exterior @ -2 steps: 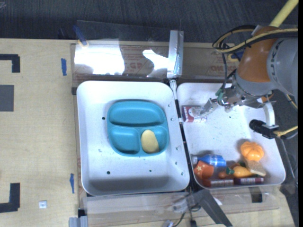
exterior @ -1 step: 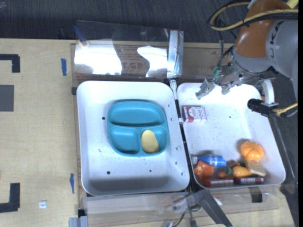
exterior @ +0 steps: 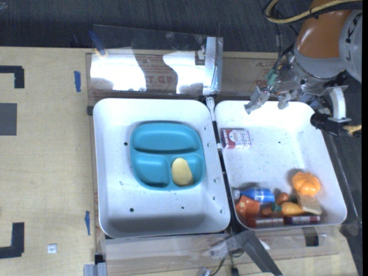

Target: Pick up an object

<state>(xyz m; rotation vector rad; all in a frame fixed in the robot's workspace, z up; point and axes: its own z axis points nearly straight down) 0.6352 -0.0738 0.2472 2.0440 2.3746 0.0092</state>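
The gripper (exterior: pixel 269 98) is hovering at the upper right of the frame, over the far rim of the right bin (exterior: pixel 276 154), fingers spread apart and holding nothing. The likeliest pick, a small maroon carton (exterior: pixel 236 138), is lying flat and alone at that bin's upper left, well apart from the toy clutter (exterior: pixel 279 206) heaped lower right. It is probably light and stiff, slick-faced; pinching across its short sides looks safest.
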